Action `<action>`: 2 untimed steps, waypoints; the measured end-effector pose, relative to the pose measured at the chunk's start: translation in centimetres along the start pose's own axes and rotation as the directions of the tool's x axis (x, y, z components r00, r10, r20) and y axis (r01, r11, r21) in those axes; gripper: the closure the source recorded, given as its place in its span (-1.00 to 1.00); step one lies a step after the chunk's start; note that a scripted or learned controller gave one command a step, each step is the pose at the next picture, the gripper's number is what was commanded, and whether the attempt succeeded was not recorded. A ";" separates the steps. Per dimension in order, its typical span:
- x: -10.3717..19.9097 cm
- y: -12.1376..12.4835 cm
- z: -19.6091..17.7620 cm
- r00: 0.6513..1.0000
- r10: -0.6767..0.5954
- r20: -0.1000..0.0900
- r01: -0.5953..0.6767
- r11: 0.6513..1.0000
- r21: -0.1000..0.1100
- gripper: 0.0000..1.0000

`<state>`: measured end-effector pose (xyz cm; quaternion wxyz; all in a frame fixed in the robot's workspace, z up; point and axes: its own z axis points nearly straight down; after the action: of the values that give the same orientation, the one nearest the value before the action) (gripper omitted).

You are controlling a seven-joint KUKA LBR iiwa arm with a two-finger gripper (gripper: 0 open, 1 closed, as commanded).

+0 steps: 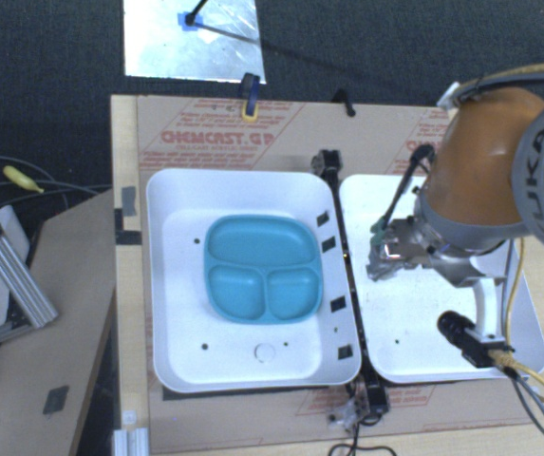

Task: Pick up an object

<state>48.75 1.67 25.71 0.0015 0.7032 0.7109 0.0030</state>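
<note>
In the camera view, two shallow white bins are seen side by side on the table (205, 126), whose top is covered by a brown board printed with red lettering. The left bin (172, 255) holds a blue divided plate (260, 266), which lies flat near the middle of the bin, with one wide compartment toward the far side and two smaller compartments toward the near side. A small faint round mark is seen on the bin floor just below the plate. Black clips are fixed along the seam between the two bins.

The right bin (423, 350) is partly covered by the arm (499, 160), which reaches in from the right; its orange band and grey casing are seen above the bin's far half. The tool (385, 255) is seen over the left part of the right bin, close to the seam and pointing down toward the bin floor. Whether the tool is open or closed cannot be told, as it is small and blurred, and nothing can be made out in its grip. The blue plate lies apart from the tool, in the other bin. A black cable fitting (466, 335) is seen over the near right part of the right bin.
</note>
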 end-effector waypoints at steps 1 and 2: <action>4.3 0.0 0.8 1.000 0.003 0.001 -0.003 1.000 0.005 1.00; 7.6 0.2 -11.8 1.000 0.001 -0.003 -0.001 1.000 -0.009 1.00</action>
<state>48.79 9.23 37.50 0.0037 0.7037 0.7104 0.0071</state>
